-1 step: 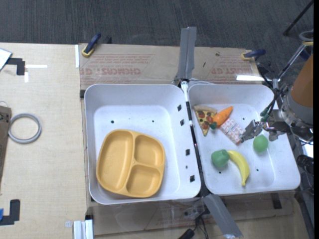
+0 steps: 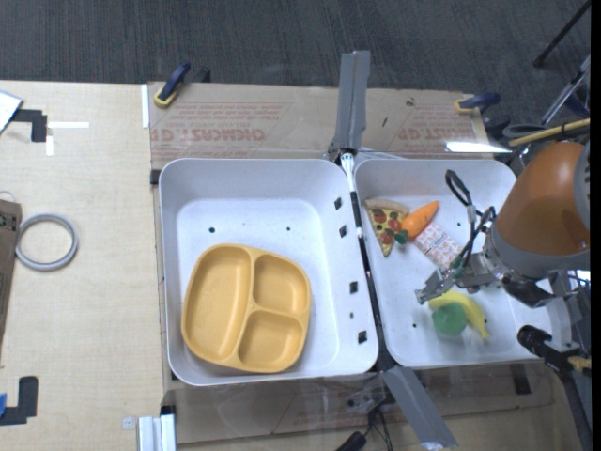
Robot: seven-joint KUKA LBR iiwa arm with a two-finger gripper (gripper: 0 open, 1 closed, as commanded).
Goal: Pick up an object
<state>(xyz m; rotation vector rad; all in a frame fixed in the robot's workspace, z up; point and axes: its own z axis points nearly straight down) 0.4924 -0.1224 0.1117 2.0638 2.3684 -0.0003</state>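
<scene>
Counter (image 2: 75, 327): pale wood surface carrying both bins, with a brown cardboard sheet (image 2: 254, 125) behind them.
Left bin (image 2: 244, 181): shallow and white, holding a yellow divided plate (image 2: 247, 307) in its near half.
Right bin (image 2: 399, 332): shallow and white, holding the small toys and the arm's working end.
Arm (image 2: 549, 209): reaches in from the right, its orange band over the right bin's far right side.
End effector (image 2: 441, 289): low in the right bin, just above the banana; whether it is released or clenched cannot be told.
Tape roll (image 2: 44, 241): grey ring on the counter, well left of the bins.
Banana (image 2: 472, 311): yellow, near the front of the right bin, touching a green round toy (image 2: 450, 320).
Pizza slice (image 2: 384, 224): upper left of the right bin, beside a carrot (image 2: 419, 217).
</scene>
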